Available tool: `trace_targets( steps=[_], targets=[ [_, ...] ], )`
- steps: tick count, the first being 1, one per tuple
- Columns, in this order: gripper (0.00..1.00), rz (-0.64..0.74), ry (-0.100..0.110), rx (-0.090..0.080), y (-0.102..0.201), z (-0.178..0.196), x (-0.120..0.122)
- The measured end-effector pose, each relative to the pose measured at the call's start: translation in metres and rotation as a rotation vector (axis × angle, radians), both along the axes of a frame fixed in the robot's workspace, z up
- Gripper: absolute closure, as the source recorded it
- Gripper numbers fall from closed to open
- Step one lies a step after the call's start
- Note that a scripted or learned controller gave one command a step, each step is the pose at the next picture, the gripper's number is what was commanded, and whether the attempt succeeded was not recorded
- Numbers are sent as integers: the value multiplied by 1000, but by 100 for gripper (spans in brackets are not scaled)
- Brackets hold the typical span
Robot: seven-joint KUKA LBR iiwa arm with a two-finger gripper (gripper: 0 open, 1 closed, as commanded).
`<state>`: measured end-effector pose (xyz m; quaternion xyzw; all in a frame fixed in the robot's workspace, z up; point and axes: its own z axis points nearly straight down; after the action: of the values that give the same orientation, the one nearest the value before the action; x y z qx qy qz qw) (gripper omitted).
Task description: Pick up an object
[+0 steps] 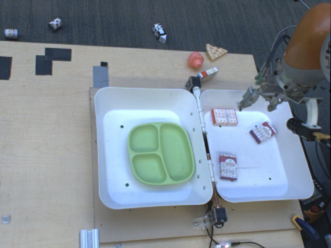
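Bench (46, 154): pale wood, seen from above, with dark carpet beyond its far edge.
Arm (310, 40): grey with an orange band, reaching in from the right, above the right bin's far right corner.
Left bin (111, 112): shallow, white, touching the right bin along a centre seam.
Right bin (297, 182): shallow, white, holding three small packets.
Plate (161, 153): light green, three compartments, in the middle of the left bin, well left of the right bin.
Gripper (260, 101): over the right bin's far edge; two fingers spread apart, nothing between them.
Far packet (224, 117): red and white, flat, near the right bin's far left corner.
Near packet (228, 167): dark red, close to the right bin's left wall.
Right packet (262, 132): tilted, mid right bin, just below the gripper.
Ball (195, 60): red, on the bench beyond the right bin.
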<state>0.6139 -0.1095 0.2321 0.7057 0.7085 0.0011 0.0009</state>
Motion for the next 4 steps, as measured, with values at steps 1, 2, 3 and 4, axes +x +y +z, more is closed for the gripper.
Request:
trace_targets(
  steps=[1, 2, 3, 4],
  targets=[
    [0, -3, 2, -1, -59, -104, -48],
    [0, -3, -6, -2, -39, -145, -106],
    [100, -1, -12, -3, -39, -134, -103],
    [0, -1, -12, -3, -38, -134, -103]
  ],
)
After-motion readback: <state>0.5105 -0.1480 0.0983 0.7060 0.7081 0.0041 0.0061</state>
